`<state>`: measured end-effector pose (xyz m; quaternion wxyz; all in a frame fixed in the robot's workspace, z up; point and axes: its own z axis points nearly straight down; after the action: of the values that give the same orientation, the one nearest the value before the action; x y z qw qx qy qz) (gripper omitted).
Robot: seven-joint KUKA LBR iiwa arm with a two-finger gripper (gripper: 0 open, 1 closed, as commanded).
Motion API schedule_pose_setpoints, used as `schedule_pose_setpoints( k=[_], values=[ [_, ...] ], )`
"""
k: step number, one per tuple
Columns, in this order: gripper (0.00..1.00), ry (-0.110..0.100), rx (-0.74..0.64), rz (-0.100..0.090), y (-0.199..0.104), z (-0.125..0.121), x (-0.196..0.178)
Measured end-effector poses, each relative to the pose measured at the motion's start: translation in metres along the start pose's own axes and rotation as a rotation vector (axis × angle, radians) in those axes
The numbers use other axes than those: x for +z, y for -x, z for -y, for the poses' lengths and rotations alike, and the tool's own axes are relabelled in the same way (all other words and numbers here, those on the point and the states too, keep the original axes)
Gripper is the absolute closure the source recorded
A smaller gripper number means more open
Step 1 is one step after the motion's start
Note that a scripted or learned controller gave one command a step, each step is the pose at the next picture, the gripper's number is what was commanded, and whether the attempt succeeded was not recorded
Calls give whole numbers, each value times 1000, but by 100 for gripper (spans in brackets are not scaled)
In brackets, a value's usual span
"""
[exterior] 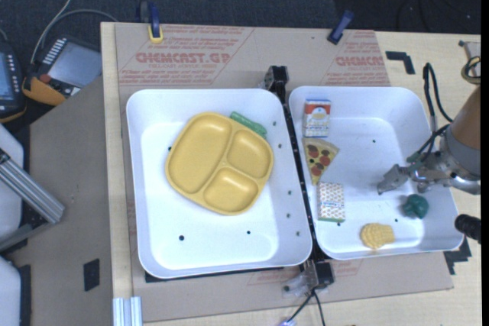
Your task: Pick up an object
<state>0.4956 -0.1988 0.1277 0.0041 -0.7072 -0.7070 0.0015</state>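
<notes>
Just below the end effector [397,179] lies a teal object [416,205].

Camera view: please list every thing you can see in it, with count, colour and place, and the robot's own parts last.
bins: 2, white, side by side on the bench
divided plate: 1, yellow, left bin, middle
flat green piece: 1, green, left bin, partly under the plate's far edge
small carton: 1, white and orange, right bin, far left
pizza slice: 1, yellow with red spots, right bin, left side
patterned packet: 1, white, right bin, near left
round waffle-like toy: 1, yellow, right bin, near edge
small round object: 1, dark green, right bin, below the tool
clamps: 2, blue, bench's far edge
tool: 1, grey, above the right bin
arm: 1, grey, right edge
</notes>
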Motion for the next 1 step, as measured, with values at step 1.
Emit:
schedule_pose_setpoints(
  k=[1],
  values=[
    [0, 5, 1, 2, 0, 0, 45]
  ],
)
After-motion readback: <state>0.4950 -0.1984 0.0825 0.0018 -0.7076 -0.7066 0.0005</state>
